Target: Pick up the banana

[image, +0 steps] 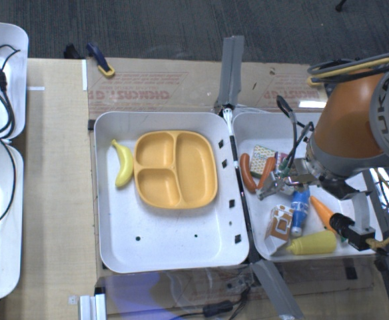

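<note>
The yellow banana [122, 165] lies in the left bin [174, 249], against its left side, just left of a yellow three-compartment plate [176, 168]. My gripper [272, 187] hangs low over the right bin [264, 245], far right of the banana, next to two sausages [249, 173]. The metal fingers point left and down, and nothing shows between them. The grey arm with its orange band [354, 115] comes in from the right.
The right bin holds a blue bottle [299, 210], an orange carrot [322, 210], a yellow squeeze bottle [312, 244], a brown packet [280, 222] and a patterned card [262, 155]. A grey divider post [230, 72] stands between the bins at the back.
</note>
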